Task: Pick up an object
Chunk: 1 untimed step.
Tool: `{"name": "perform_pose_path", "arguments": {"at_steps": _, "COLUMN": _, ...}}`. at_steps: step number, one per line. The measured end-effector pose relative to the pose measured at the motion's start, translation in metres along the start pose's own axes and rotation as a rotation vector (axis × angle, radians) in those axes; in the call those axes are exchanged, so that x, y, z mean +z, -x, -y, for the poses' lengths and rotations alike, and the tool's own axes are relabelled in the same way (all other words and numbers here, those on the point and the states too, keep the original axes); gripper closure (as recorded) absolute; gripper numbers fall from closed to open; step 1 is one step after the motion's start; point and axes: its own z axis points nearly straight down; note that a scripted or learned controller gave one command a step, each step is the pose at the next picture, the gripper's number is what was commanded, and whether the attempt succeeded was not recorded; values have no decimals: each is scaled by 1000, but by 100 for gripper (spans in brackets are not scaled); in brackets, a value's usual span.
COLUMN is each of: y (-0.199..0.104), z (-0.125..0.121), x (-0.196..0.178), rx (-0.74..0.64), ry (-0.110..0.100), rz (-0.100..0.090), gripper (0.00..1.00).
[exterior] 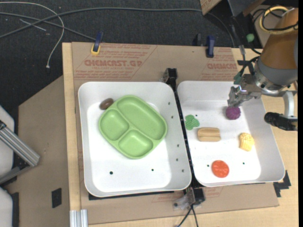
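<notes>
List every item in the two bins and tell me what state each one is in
Gripper: low over the purple item.
Purple item: lying in right bin.
Green leafy piece: lying flat.
Tan bread roll: lying flat.
Yellow corn: lying.
Orange-red tomato: resting.
Green divided plate: flat, left bin.
Brown item: beside plate.

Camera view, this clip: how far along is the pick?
Done: the gripper is down in the right bin, right above the purple object. In hand: nothing visibly lifted; the purple object sits on the bin floor. Left: grasp and raise it.
</notes>
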Motion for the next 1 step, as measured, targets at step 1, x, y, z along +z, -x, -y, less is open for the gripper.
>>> {"name": "perform_pose_path", "arguments": {"at_steps": 1, "y": 0, "z": -1, "x": -31, "rx": 1, "ry": 1, "rz": 0, "gripper": 100}}
